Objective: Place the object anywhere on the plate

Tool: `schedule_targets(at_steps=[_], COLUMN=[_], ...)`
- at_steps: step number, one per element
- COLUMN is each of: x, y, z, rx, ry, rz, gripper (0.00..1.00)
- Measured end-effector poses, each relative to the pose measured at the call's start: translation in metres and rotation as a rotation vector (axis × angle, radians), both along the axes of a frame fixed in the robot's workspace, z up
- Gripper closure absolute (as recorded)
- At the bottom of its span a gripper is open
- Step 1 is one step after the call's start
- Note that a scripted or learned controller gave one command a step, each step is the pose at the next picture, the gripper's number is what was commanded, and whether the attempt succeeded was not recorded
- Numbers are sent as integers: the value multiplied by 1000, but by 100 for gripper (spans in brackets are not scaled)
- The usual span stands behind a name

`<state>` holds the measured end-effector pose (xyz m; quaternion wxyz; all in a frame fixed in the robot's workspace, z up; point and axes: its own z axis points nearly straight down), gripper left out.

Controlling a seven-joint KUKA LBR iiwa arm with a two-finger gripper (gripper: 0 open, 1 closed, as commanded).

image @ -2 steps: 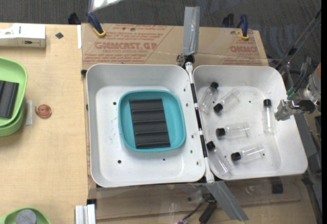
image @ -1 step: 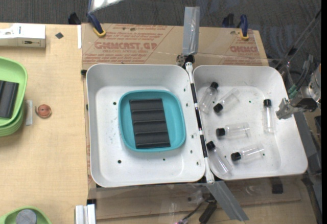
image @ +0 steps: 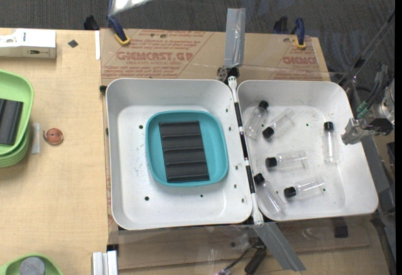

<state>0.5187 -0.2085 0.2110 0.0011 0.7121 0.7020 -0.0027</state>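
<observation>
Clear vials lie loose beside teal plate.

Black insert covers the teal plate's middle.

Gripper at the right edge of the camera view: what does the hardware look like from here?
The gripper looks like pale grey metal, blocky, partly over the right bin's rim. Thin cables, one greenish, run up behind it. The picture is too blurred for markings.
</observation>
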Motion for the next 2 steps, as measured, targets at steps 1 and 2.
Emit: schedule_targets(at_steps=[1, 2], x=[1, 1], y=[-1, -2], z=[8, 16], rx=[-1, -2], ry=[0, 0], rz=[1, 1], gripper=[100, 100])
